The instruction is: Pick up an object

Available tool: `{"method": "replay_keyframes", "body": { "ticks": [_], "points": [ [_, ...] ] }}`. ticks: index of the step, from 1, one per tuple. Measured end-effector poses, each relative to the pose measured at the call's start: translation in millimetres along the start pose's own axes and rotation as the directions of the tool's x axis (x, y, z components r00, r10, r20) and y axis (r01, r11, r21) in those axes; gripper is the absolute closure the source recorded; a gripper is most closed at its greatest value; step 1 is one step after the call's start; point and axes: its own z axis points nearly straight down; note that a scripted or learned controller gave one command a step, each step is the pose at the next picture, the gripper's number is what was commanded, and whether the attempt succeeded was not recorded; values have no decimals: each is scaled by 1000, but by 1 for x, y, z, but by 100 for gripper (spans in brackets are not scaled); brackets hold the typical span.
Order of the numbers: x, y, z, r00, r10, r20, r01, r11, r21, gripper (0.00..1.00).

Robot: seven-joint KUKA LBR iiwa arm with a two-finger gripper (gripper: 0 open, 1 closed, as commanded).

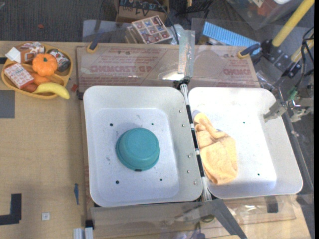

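1. Two shallow white bins sit side by side on a bench, seen from above at a slant: a left bin [97,108] and a right bin [269,148].
2. A teal bowl [138,149] lies upside down near the middle of the left bin, well apart from its walls.
3. A crumpled yellow cloth [218,153] lies in the right bin, against its left wall, just beside the divider between the bins.
4. The gripper [288,108] is at the right bin's upper right edge, well apart from both objects. It is too blurred and small to tell whether it is open or closed, and nothing is seen held in it.
5. A yellow dish [11,81] of toy food, with a banana [52,89] and a small pumpkin [45,64], rests on the bench at far left, outside the bins.
6. Judgement: the pick has not begun. The cloth is the nearer target; a good attempt would descend onto its bunched middle, keeping away from the bin wall. The bowl's smooth rounded base looks likely to slip.
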Motion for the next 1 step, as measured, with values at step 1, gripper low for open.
{"method": "replay_keyframes", "body": {
  "ticks": [1],
  "points": [
    [42,54,96,996,94,0,-94,996,1,0]
  ]
}}
